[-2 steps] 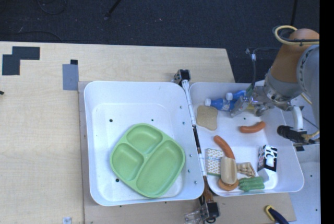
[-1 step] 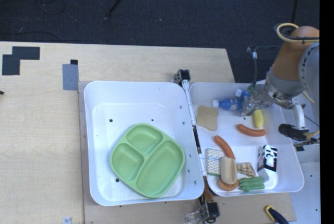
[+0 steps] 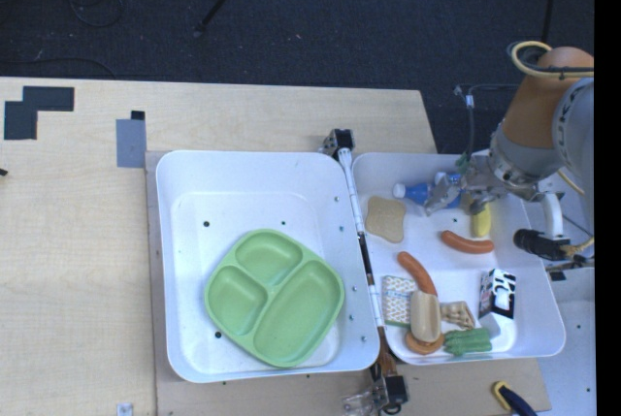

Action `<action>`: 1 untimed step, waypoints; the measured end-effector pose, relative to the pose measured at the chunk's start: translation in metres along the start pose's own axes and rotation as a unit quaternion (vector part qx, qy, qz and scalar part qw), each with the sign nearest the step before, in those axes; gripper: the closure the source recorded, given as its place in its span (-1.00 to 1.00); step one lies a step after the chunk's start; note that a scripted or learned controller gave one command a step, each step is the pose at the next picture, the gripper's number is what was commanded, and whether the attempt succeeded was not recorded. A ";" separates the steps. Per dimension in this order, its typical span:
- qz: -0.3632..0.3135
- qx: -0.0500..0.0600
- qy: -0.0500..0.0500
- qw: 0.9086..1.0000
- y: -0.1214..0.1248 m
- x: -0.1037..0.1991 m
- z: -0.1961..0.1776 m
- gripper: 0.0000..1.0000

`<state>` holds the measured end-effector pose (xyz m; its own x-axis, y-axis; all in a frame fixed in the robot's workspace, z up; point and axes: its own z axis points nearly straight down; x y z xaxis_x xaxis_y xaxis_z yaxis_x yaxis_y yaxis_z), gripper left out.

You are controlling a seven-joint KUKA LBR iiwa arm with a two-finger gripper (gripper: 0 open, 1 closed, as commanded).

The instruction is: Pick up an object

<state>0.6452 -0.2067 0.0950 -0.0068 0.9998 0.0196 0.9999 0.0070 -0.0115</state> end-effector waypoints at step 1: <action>0.000 0.000 -0.006 1.000 -0.002 -0.005 -0.007 1.00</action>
<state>0.6438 -0.2115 0.1017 -0.0068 0.9999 0.0084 0.9999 0.0069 -0.0120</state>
